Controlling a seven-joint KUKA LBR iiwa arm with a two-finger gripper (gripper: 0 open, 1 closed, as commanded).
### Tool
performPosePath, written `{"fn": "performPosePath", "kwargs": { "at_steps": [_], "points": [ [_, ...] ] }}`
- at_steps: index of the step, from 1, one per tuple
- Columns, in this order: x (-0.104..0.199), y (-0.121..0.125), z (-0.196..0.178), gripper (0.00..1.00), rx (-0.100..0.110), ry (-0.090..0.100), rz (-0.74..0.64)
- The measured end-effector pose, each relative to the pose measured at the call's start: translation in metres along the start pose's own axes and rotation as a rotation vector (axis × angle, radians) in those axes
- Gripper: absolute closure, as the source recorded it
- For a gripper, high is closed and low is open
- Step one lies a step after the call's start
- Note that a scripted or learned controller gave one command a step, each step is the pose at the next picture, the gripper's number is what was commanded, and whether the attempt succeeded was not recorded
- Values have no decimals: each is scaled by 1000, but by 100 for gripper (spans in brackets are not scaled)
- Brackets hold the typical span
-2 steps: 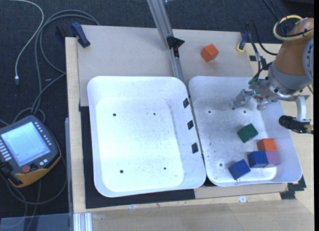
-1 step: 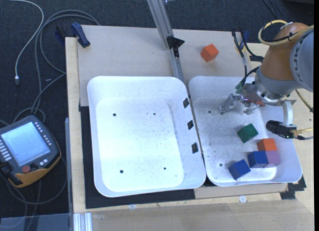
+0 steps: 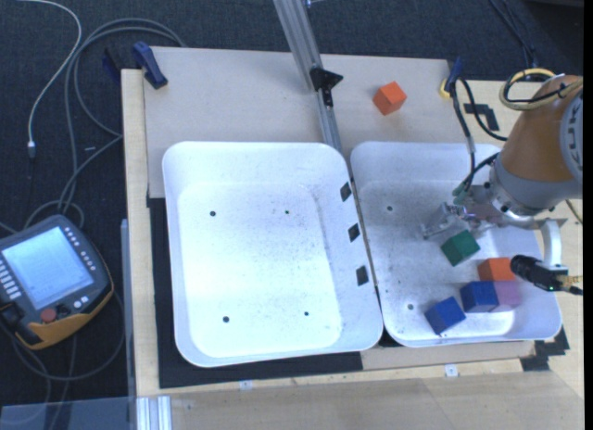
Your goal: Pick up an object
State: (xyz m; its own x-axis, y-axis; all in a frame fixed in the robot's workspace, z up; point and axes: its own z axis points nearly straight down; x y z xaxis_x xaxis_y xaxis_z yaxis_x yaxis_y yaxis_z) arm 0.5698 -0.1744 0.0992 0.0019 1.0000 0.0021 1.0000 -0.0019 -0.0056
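In the right bin (image 3: 408,178) lie several blocks. A green cube (image 3: 460,249) sits mid-bin, tilted. An orange block (image 3: 499,269), a pale purple block (image 3: 510,295) and two blue cubes (image 3: 480,297) (image 3: 446,314) cluster near the front right corner. My gripper (image 3: 451,225) hangs low over the bin, just above and slightly left of the green cube, close to touching it. Nothing shows held in it. The arm's orange band (image 3: 537,145) rises to the right.
The left bin (image 3: 185,178) stands beside the right one. An orange cube (image 3: 390,97) rests on the bench behind the bins. A slanted metal post (image 3: 296,25) meets the bench at the bins' divide. Cables (image 3: 477,113) run near the right bin's back edge.
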Motion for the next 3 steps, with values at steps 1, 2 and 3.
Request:
{"fn": "performPosePath", "kwargs": {
  "at_steps": [1,2,3],
  "points": [
    [19,-49,0,0,0,1,-1],
    [12,-21,-1,0,-8,-3,-3],
    [59,-47,0,0,-1,2,-5]
  ]
}}
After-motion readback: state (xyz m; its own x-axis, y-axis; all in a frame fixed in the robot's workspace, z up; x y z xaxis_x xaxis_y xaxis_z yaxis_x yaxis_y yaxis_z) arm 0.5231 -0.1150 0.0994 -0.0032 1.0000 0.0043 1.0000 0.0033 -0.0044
